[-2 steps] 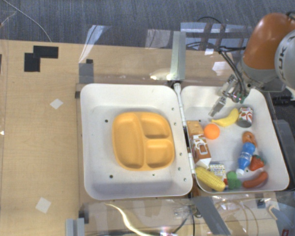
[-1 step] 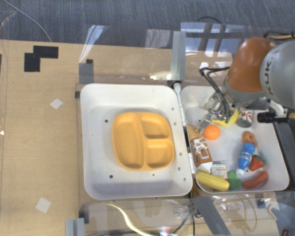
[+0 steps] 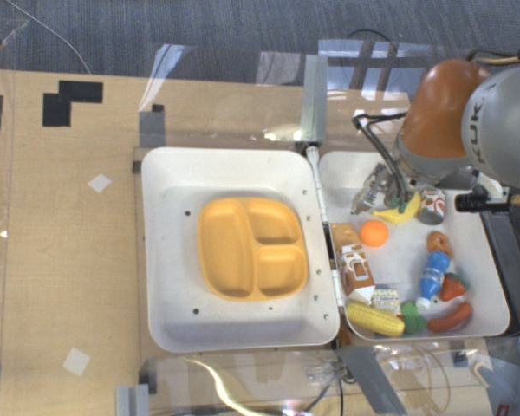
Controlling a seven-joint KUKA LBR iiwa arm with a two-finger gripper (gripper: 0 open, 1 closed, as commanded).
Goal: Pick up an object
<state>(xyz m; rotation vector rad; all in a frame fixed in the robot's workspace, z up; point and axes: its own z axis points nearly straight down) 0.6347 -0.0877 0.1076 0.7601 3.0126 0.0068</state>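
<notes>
My gripper hangs low in the right bin, its tips just beside the banana; how wide they stand I cannot tell. To do this well I should settle squarely over the banana and close across its narrow body, steering clear of the orange ball nearby and the yellow tray well apart in the left bin

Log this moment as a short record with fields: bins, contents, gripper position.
left bin: shallow white bin holding a yellow divided plastic plate
right bin: shallow white bin with toy food
contents: orange ball, yellow corn cob, blue bottle, yellow banana, brown carton
gripper: low in the right bin's far part, beside the banana
</notes>
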